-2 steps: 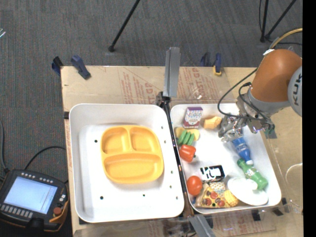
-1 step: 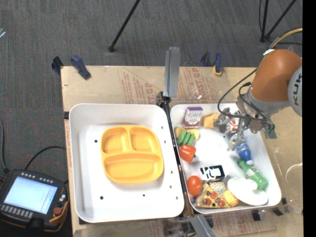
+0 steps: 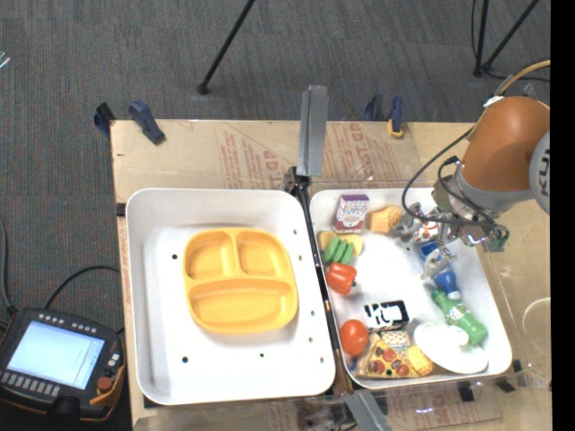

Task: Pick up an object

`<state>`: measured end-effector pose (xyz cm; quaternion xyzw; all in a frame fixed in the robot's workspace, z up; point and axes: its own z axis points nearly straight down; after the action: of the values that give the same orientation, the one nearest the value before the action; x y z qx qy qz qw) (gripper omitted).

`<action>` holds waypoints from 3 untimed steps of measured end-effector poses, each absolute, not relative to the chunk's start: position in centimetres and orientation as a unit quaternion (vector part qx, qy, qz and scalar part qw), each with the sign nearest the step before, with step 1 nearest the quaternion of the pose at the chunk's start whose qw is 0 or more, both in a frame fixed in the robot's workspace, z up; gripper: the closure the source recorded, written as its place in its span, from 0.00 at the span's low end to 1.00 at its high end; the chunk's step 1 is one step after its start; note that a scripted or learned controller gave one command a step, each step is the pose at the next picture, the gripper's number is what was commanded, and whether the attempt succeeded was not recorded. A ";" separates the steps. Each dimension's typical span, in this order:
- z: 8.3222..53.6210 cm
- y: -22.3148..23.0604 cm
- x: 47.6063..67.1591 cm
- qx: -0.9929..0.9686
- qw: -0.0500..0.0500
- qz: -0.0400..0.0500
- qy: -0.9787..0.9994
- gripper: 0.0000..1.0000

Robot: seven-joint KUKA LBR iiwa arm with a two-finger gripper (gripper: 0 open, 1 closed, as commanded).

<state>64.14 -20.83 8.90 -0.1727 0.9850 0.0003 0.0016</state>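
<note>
1. The gripper (image 3: 437, 241) hangs over the right bin (image 3: 499, 330) — whether its fingers are apart or together cannot be told.
2. Beneath it — a blue toy (image 3: 445, 281), beside a green bottle (image 3: 463, 317).

We are counting two white bins: the left bin (image 3: 153, 330) and the right bin (image 3: 499, 330). In the left one we are seeing one yellow tray (image 3: 241, 279) with three compartments. In the right one we are counting one small purple-and-white carton (image 3: 352, 212), one yellow cupcake-like toy (image 3: 385, 218), one green vegetable piece (image 3: 339, 250), one red pepper (image 3: 340, 278), one red tomato (image 3: 353, 337), one black-and-white box (image 3: 387, 312), one pizza slice (image 3: 389, 356), one white plate (image 3: 452, 347), one green bottle (image 3: 461, 319) and one blue item (image 3: 446, 281). We are also counting one arm and one gripper (image 3: 438, 241).
</note>
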 end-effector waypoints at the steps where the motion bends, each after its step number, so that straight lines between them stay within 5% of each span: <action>1: 8.8 -16.2 64.6 -0.197 0.001 0.001 0.980 0.00; 2: 8.8 -21.1 61.8 -0.262 0.001 0.001 0.965 0.00; 3: 9.9 -21.0 62.0 -0.262 0.003 0.001 0.965 1.00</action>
<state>62.00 -20.98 9.94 -0.2621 0.9650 0.0007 0.0034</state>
